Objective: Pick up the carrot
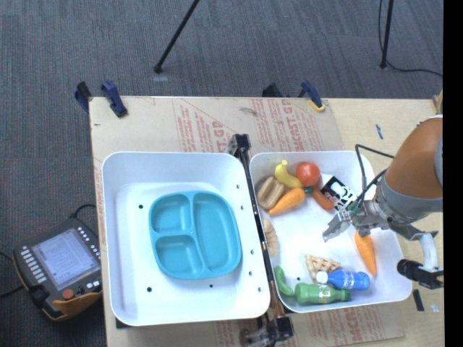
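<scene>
We see an orange tapered carrot [365, 252] in the right bin [383, 284], just right of the released claw [340, 228], on a cardboard-topped desk [210, 125].

- 2 white bins [116, 194]
- 1 blue divided plate [195, 235]
- 2 carrots [289, 201]
- 1 banana [286, 176]
- 1 tomato [308, 173]
- 2 bottles [349, 279]
- 1 pizza slice [319, 265]

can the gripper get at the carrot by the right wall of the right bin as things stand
Probably yes. The gripper hovers just left of that carrot, which lies with nothing on top of it. The bin wall close on its right could crowd a finger.
</scene>
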You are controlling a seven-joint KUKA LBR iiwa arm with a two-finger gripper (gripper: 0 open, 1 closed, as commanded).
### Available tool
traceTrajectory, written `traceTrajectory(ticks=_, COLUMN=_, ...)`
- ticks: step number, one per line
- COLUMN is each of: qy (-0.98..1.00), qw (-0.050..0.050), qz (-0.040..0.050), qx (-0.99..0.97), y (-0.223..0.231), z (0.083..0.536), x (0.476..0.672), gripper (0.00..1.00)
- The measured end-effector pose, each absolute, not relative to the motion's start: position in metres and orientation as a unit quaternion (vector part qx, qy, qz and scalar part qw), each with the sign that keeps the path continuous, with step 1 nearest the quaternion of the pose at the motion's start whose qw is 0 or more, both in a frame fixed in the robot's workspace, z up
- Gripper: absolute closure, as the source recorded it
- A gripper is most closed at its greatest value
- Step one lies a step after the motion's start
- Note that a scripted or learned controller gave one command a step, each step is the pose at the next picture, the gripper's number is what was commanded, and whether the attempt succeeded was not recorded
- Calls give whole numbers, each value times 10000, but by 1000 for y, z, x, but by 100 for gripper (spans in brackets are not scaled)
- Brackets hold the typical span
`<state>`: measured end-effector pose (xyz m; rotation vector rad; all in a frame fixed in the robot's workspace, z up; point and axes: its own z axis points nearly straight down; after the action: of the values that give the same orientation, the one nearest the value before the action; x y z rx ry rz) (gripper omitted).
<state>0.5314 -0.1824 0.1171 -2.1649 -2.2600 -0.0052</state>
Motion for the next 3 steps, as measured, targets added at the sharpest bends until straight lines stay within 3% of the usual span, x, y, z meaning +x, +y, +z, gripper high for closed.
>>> traceTrajectory(ticks=1, qy=-7223, qw=60, qz=-22, qx=-6915, y=-182, z=127, x=532, gripper=100)
traceTrajectory(ticks=2, qy=-7220, qw=59, qz=-23, qx=-6918, y=-182, z=127, x=532, gripper=0)
traceTrajectory(ticks=3, qy=-7225, qw=54, qz=-29, qx=-6914, y=-182, z=137, x=533, gripper=100)
